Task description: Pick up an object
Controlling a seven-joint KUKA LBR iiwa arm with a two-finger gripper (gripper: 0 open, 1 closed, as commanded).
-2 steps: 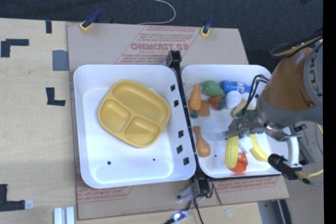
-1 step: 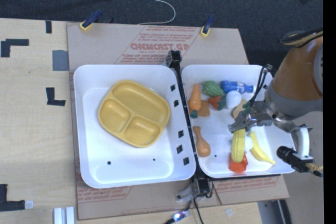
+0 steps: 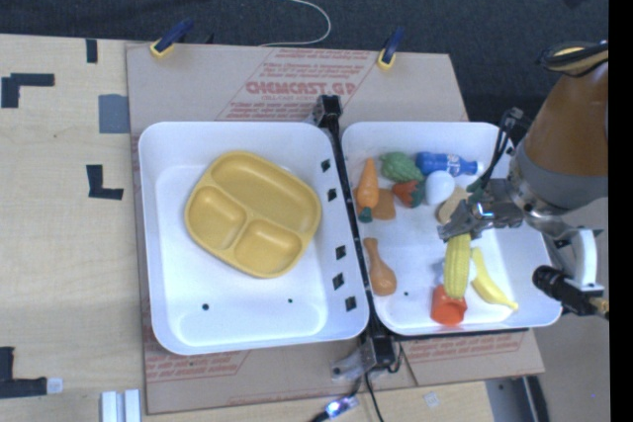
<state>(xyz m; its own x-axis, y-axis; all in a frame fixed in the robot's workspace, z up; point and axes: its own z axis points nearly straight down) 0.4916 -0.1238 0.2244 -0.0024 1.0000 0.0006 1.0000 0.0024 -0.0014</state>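
Observation:
The right bin (image 3: 415,319) holds several toy foods. A yellow corn cob (image 3: 457,264) lies near its right side, with a banana (image 3: 492,284) beside it and a red piece (image 3: 447,306) at its lower end. My gripper (image 3: 463,224) hangs low over the corn's upper end, reaching in from the right. A tan piece (image 3: 451,208) lies just left of the gripper. An orange drumstick (image 3: 379,272), a carrot (image 3: 368,183), a green vegetable (image 3: 399,166), a blue bottle (image 3: 440,163) and a white egg (image 3: 438,185) lie further left and back.
The left bin (image 3: 168,311) holds a yellow divided plate (image 3: 254,212). A black divider (image 3: 341,212) separates the bins. Both rest on a cardboard sheet (image 3: 287,84) with clamps at its back edge. The arm's orange band (image 3: 579,114) stands at the right.

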